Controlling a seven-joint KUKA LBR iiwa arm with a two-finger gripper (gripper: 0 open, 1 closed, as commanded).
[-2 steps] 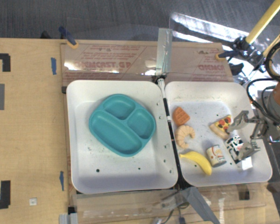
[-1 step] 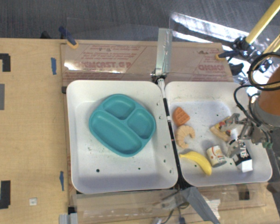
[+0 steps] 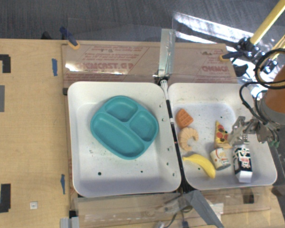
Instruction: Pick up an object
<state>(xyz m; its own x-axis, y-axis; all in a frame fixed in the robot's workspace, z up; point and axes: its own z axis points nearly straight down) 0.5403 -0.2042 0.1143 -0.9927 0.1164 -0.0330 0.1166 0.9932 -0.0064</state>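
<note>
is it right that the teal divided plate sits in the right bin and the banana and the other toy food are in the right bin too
Not quite. The camera view shows the teal divided plate in the left bin, not the right one. The banana and the other toy food are indeed in the right bin.

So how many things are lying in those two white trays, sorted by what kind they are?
Teal divided plate: 1
Toy foods: 4 (orange piece, croissant, pizza slice, banana)
Small cartons or containers: 2 (small cup, black-and-white carton)
Total: 7
</note>
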